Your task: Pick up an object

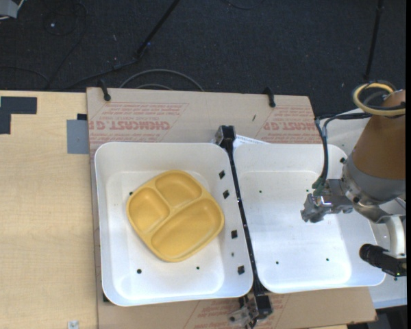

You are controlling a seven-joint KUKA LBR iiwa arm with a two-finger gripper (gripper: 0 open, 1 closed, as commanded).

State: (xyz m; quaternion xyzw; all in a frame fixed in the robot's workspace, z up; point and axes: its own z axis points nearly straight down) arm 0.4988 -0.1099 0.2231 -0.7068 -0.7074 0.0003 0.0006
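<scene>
1. I have the arm (380, 153) reaching in from the right, its orange band high over the right bin (294, 273) and the grey wrist bent down toward that bin's right wall.
2. The end effector (315, 208) hangs over the right bin's floor, right of its middle; from here it is a small metallic blur, so I cannot tell how it stands, and I see nothing in it.
3. Both white bins sit side by side on a brown cardboard sheet (192, 118) on the desk (34, 218), with a black divider bar (236, 211) between them. Beyond the cardboard, dark carpet (192, 33) with cables across it.
4. The yellow divided plate (175, 214) lies flat in the middle of the left bin (123, 279), across the divider bar and well apart from the end effector.
</scene>
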